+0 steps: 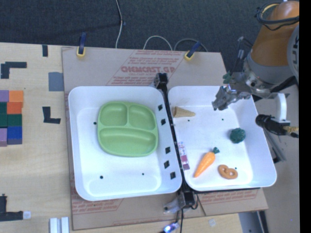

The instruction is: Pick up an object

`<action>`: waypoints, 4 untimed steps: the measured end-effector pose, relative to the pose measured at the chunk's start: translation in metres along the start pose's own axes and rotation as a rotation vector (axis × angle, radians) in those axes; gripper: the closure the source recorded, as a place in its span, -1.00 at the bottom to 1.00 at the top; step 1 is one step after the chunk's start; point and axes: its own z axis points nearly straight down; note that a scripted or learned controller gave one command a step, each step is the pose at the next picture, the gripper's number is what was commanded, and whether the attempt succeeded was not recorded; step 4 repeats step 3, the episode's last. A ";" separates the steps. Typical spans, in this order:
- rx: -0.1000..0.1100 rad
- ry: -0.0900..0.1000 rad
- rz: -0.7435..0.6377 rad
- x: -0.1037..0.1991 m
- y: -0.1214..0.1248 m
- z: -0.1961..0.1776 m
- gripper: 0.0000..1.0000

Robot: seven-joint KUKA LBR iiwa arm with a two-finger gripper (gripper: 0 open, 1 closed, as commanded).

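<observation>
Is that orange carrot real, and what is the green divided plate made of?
The orange carrot looks like toy plastic: even colour, smooth shape, stiff green top. The green divided plate also looks like moulded plastic, matte with a soft sheen and rounded compartment ridges. I can't be certain from here.

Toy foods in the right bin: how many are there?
4. A cone lies near the divider at the top left, broccoli at the right, a carrot low in the middle, and a pretzel beside the carrot.
</observation>
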 end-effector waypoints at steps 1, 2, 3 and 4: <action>0.002 0.000 0.000 0.055 0.012 0.018 1.00; 0.001 0.000 -0.001 0.119 0.020 0.024 1.00; 0.002 0.000 0.000 0.174 0.028 0.042 1.00; 0.002 0.000 0.000 0.174 0.028 0.042 1.00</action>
